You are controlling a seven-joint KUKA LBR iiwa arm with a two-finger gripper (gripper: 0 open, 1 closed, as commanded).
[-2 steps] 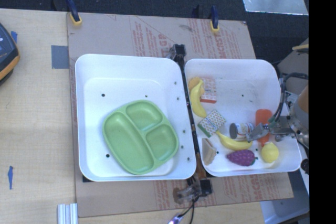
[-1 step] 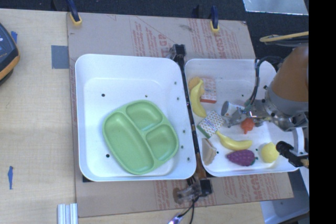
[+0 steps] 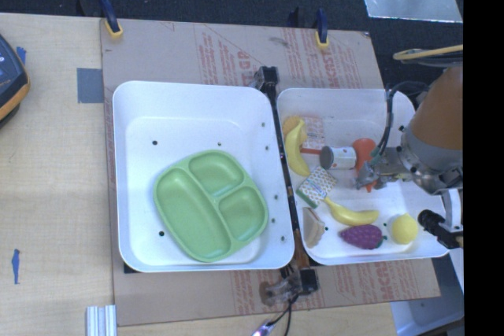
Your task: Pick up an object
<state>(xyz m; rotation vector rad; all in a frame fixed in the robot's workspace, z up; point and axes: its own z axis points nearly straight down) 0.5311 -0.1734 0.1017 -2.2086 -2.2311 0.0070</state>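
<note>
My gripper (image 3: 368, 179) hangs low over the middle of the right bin (image 3: 346, 100), at the end of the grey arm with its orange band (image 3: 441, 116). Just left of it lie a white cylinder (image 3: 339, 157) with a red end and an orange toy (image 3: 364, 150). Below it a small banana (image 3: 352, 212) lies flat, with purple grapes (image 3: 361, 236) and a lemon (image 3: 404, 229) nearer the front wall. A larger banana (image 3: 295, 145) runs along the left wall. A checkered packet (image 3: 317, 186) and a tan wedge (image 3: 313, 227) sit at the lower left.
The left bin (image 3: 134, 102) holds a green divided plate (image 3: 209, 204). Both bins rest on a cardboard sheet (image 3: 197, 51) clamped to the wooden bench. A dark device (image 3: 9, 79) sits at the far left edge.
</note>
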